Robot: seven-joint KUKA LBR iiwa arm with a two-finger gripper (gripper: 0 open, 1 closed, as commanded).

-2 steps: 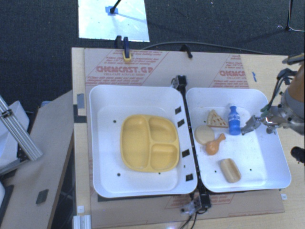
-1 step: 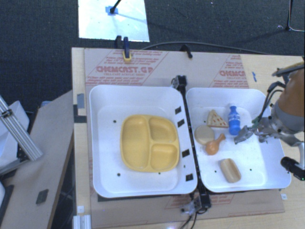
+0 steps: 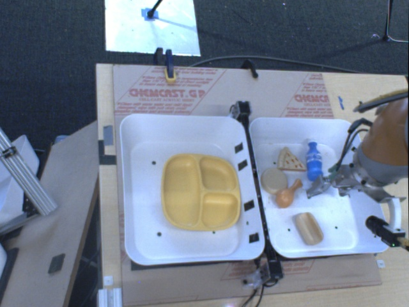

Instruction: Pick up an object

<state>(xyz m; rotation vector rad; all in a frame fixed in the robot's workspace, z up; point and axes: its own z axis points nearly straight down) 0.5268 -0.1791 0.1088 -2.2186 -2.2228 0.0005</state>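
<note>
Two white bins (image 3: 192, 128), one yellow tray (image 3: 201, 192), five small items (image 3: 308, 228).

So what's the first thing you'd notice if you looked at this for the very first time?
Probably the yellow divided plate lying alone in the left bin. Next, the toy food in the right bin: a blue bottle, a wedge-shaped slice, a round tan piece, an orange piece and a bread roll. The gripper hangs just below the bottle.

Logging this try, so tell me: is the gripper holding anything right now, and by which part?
Nothing is held: the gripper hangs just below the blue bottle, with nothing between its fingers.
</note>
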